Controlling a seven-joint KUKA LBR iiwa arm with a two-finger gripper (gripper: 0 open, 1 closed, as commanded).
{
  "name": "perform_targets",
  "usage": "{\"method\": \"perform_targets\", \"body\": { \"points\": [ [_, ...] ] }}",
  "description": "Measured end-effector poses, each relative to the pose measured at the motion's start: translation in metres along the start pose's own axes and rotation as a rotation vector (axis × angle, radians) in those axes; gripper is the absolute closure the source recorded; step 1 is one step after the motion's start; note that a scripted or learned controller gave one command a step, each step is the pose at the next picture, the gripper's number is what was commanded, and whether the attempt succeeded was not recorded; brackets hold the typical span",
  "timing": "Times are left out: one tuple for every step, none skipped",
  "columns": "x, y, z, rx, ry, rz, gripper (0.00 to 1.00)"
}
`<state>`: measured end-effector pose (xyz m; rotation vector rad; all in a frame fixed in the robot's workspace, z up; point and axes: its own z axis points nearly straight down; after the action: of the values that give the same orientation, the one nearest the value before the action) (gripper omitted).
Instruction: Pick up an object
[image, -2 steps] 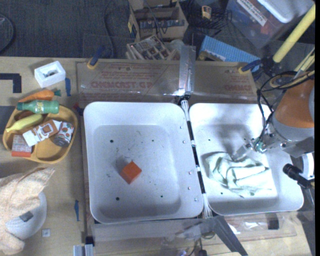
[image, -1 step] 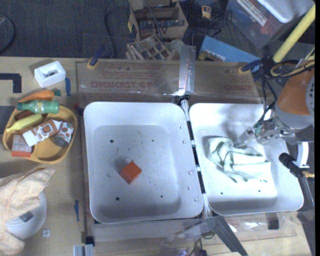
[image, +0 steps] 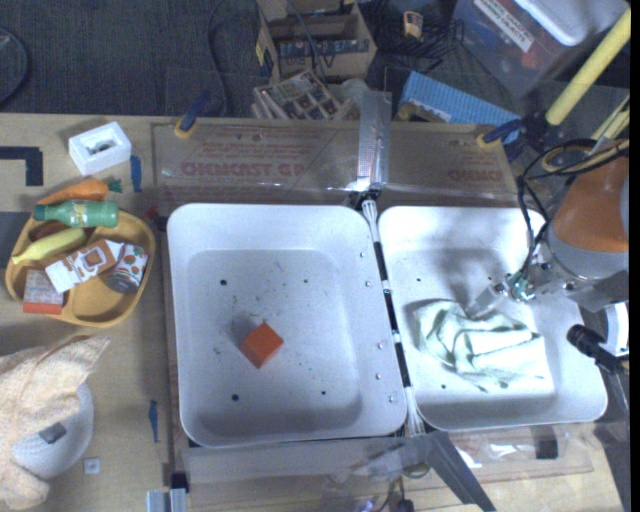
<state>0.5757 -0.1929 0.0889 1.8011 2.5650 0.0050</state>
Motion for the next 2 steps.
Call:
{"method": "perform_targets", "body": {
  "points": [
    [-0.033, 0.052, 0.001, 0.001, -0.002, 0.205, 0.00],
    [-0.004, 0.039, 0.000, 0.000, 0.001, -0.310, 0.00]
  ]
}}
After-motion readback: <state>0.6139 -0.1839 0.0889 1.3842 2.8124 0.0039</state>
